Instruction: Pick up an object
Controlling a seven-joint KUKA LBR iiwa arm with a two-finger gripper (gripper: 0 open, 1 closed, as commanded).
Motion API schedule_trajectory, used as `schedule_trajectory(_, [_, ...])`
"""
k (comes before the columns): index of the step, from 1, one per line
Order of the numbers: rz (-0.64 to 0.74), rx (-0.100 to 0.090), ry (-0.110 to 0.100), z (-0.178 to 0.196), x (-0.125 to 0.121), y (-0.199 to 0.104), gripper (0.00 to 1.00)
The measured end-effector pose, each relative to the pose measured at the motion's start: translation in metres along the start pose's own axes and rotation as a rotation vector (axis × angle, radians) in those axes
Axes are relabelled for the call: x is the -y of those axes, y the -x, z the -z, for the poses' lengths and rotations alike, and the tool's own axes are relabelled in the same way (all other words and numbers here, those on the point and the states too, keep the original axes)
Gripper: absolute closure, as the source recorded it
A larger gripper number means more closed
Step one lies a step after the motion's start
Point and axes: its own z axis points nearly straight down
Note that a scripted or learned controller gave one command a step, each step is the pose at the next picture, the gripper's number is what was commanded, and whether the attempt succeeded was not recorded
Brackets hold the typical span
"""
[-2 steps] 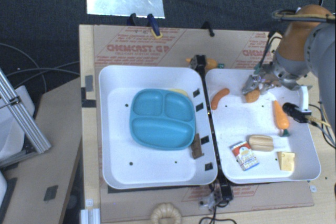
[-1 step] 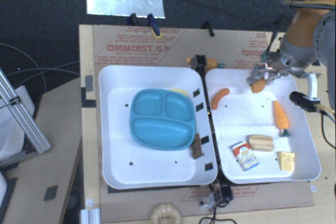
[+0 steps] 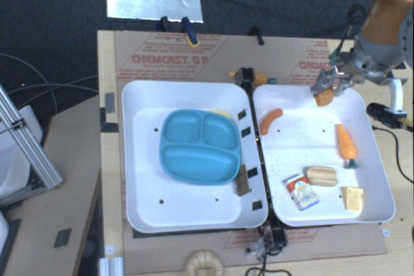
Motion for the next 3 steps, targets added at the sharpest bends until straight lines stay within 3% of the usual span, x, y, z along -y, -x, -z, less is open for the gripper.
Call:
schedule_trajectory(1, [0.000, 0.000, -0.002, 0.032, -0.002, 0.000, 1.00])
schedule_trajectory(2, [0.002, -0.002, -0.006, 0.041, 0.028, -0.042, 1.00])
schedule_trajectory(3, [0.001, -0.002, -0.010, 0.024, 0.061, -0.074, 1.00])
